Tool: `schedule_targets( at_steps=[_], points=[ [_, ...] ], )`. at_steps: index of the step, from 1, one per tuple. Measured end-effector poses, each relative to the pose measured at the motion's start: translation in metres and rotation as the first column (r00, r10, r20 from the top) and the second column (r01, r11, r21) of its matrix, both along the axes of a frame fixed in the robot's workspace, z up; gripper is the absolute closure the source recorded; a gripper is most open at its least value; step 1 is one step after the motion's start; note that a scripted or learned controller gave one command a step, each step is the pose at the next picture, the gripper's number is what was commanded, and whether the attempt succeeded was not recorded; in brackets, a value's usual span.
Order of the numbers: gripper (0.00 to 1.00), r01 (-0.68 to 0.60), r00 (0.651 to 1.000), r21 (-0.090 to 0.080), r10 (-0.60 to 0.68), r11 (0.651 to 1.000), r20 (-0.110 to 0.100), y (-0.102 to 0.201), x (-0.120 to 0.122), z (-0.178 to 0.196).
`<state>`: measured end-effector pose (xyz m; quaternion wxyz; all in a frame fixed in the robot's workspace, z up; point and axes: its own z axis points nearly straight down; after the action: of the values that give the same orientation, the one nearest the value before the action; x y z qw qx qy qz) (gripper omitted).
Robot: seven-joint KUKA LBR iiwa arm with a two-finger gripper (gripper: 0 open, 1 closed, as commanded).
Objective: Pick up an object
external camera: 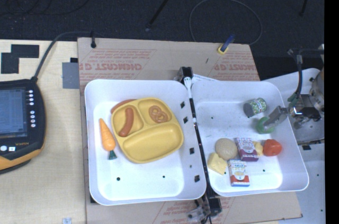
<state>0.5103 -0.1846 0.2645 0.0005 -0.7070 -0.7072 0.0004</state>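
The green ring [261, 125] lies by the right bin's [288, 178] right edge, upper half, and the gripper [275, 116] hangs right over it from the right, tips almost on it; whether they're apart or closed, I cannot tell. Spreading out: one small can [256, 106] just above, one red tomato [272, 148] below, two little cartons [246, 148] toward the bottom edge, one bread roll [225, 148], one yellow wedge [216, 164]. Over in the left bin [137, 188]: one yellow divided plate [153, 138], one sausage [127, 121], one pretzel [156, 113], one carrot [107, 136] along its left edge
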Motion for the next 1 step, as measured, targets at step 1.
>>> schedule_targets(
  at_steps=[1],
  points=[
    [0.0,-0.005,1.0,-0.001,0.005,1.0,-0.001,-0.0262,0.0946,-0.0962]
  ],
)
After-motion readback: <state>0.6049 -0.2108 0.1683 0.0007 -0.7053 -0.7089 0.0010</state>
